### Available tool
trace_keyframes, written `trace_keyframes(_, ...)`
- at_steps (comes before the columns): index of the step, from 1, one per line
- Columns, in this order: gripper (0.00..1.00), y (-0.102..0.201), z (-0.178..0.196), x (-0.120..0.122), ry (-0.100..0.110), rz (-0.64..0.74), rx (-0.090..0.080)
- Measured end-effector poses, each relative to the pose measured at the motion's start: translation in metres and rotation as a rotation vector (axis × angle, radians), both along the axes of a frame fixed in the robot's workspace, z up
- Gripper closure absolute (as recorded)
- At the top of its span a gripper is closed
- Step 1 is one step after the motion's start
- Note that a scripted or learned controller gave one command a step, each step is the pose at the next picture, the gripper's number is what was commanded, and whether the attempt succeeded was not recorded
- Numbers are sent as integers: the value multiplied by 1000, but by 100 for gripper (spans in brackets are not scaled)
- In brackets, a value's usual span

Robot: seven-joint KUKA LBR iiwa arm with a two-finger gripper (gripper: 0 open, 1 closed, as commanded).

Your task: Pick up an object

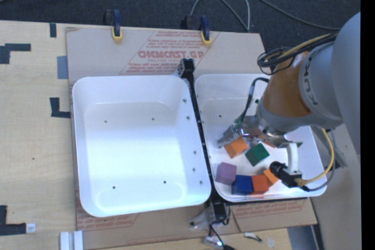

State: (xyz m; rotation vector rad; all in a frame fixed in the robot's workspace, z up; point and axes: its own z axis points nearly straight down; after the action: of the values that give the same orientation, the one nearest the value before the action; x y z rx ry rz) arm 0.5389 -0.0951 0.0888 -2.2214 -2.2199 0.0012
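Camera view looks down on two white bins; the left bin (135, 143) sits beside the right bin (211, 91), which holds all the blocks. The arm (304, 88) reaches in from the right, and its gripper (246, 133) hangs low over the right bin, directly above an orange block (235, 147). How far the jaws stand apart I cannot tell, nor whether they have hold of anything. A green block (256, 154) lies just beside the orange one. Nearer the front wall lie a purple block (225, 173), a blue block (242, 185) and another orange piece (261, 182)
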Motion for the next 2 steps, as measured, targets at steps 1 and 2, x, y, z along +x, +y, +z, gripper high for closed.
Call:
trace_keyframes(1,100,1,11,1,-3,2,0)
trace_keyframes(2,100,75,104,-24,-9,7,2)
